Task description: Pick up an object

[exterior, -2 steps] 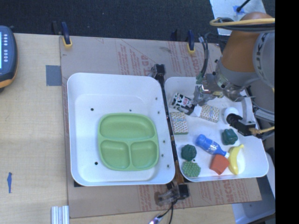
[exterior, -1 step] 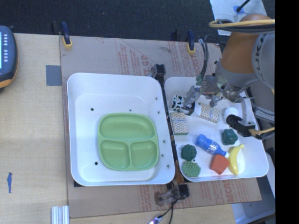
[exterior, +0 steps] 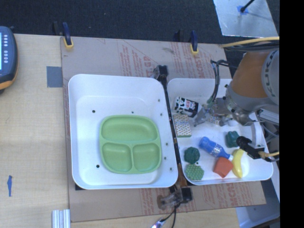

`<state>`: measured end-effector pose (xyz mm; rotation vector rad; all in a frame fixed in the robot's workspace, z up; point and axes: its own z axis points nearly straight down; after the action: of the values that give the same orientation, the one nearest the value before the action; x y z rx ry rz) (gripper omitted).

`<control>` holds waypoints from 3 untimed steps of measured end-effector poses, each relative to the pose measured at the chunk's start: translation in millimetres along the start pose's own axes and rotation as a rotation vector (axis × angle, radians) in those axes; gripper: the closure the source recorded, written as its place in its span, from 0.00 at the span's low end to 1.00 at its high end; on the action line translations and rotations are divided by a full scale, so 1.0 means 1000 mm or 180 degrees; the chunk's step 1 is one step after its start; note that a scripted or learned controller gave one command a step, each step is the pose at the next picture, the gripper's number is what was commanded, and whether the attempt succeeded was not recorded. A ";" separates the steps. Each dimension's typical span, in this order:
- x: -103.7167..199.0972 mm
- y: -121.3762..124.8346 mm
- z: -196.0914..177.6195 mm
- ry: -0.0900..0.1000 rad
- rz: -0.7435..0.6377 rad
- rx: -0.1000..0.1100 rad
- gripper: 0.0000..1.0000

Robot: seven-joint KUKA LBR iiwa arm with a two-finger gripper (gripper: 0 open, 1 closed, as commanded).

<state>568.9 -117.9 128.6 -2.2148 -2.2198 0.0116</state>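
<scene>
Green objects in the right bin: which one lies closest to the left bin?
The light green round one at the bin's near-left corner; the dark green lump and the teal piece lie further right.

The arm reaches in from the right, orange band showing above the wrist. Its pincer hangs low, pointing leftward.

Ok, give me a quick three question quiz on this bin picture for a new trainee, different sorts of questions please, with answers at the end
1. True or false: the green divided plate lies in the left bin.
2. Multiple choice: what lies right next to the orange-red block in the right bin? A) a yellow object B) a white cup C) a metal spoon
3. Fill in: the gripper hangs over the ____ bin.

Key
1. True.
2. A, the yellow object.
3. Right; it sits near the black and white item, and no object can be seen between its fingers.
</scene>
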 end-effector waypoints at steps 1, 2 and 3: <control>0.000 0.072 0.035 -0.0006 -0.0028 0.0023 0.00; -0.077 0.088 -0.079 -0.0016 0.0006 -0.0056 0.00; -0.083 -0.028 -0.029 0.0013 0.0002 0.0015 0.00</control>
<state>541.5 -200.4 157.9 -2.2113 -2.2147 0.0122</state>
